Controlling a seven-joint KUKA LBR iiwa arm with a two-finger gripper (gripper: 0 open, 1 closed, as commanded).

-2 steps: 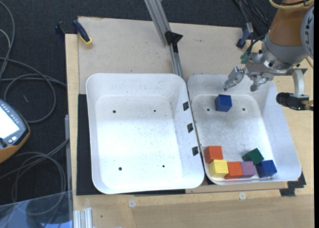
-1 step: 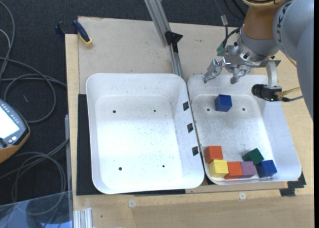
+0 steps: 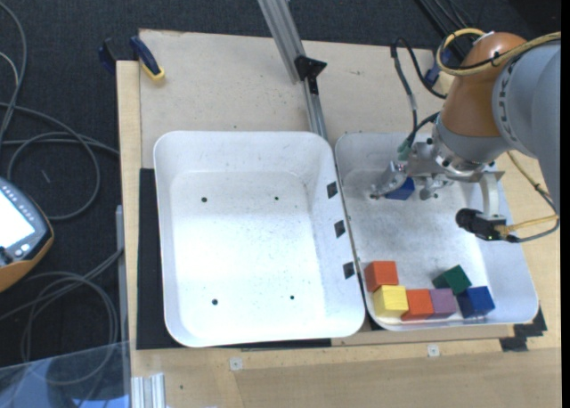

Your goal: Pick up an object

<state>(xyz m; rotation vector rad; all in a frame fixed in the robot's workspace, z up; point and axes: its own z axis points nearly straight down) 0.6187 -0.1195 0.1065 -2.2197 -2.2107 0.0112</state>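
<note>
My gripper (image 3: 406, 187) hangs over the back half of the right bin (image 3: 427, 237), below the arm's orange band. A small blue block (image 3: 402, 189) shows between its two fingers, which are shut on it. Along the right bin's front edge lie several more blocks: an orange one (image 3: 383, 273), a yellow one (image 3: 389, 298), a red-orange one (image 3: 417, 304), a purple one (image 3: 443, 302), a blue one (image 3: 478, 300) and a green one (image 3: 456, 278).
The left bin (image 3: 178, 219) sits beside the right one, sharing a wall with black clips (image 3: 339, 228). A metal pole (image 3: 285, 23) slants across the back of the bench. Cables run from the arm along the right bin's far side.
</note>
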